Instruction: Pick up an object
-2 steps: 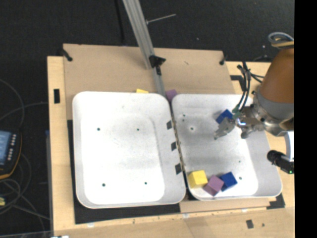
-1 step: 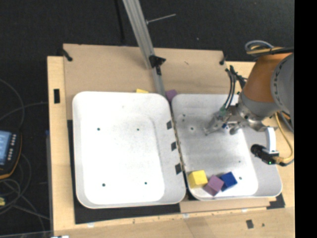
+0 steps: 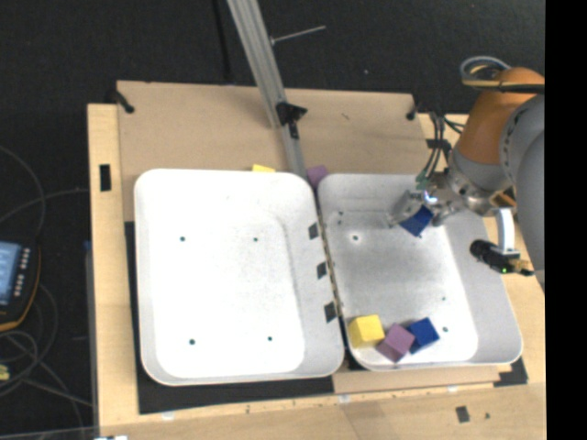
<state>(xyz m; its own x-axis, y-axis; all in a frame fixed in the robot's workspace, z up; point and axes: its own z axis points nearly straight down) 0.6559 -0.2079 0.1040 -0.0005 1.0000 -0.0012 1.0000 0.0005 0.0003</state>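
Yellow (image 3: 365,329), purple (image 3: 397,341) and blue (image 3: 423,333) blocks lie untouched at the right bin's (image 3: 477,333) near edge, while farther back the gripper (image 3: 419,214) seems closed on another blue block (image 3: 417,221), so the pick looks made and a clean lift comes next.

Three blocks (image 3: 394,335) in right bin (image 3: 477,291)

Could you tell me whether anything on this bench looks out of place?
Yes: a yellow block and a purple block lie outside the bins, just behind their far rims. The other blocks sit inside the right bin.
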